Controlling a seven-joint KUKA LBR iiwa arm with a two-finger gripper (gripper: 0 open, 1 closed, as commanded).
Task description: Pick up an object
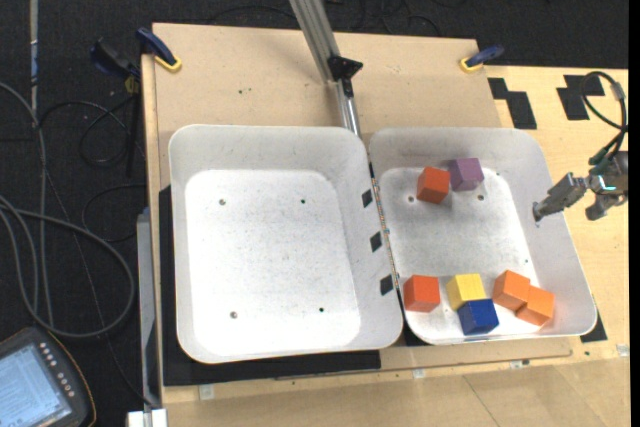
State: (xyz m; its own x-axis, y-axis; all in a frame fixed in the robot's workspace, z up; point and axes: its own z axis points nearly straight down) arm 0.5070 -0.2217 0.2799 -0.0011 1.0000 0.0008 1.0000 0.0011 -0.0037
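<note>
Blue block (pixel 479 317) nearest, right bin (pixel 560 245), fingers (pixel 552 203) at frame edge, arm cut off, their state unclear.

I see seven blocks in the right bin (pixel 520 165): an orange cube (pixel 433 184) touching a purple cube (pixel 465 173) up top; below, orange (pixel 422 292), yellow (pixel 465 289), blue (pixel 479 316), and two orange blocks (pixel 512 288) (pixel 536 304) clustered.

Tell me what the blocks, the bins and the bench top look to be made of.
Blocks, such as the blue block: probably painted wood or foam; flat matt colour, crisp edges, no shine.
Bins, such as the right bin: likely moulded plastic; white, rounded corners, thin rim, dark speckling from wear.
Bench top: seemingly bare fibreboard or plywood; even tan, matt, no visible grain.
</note>
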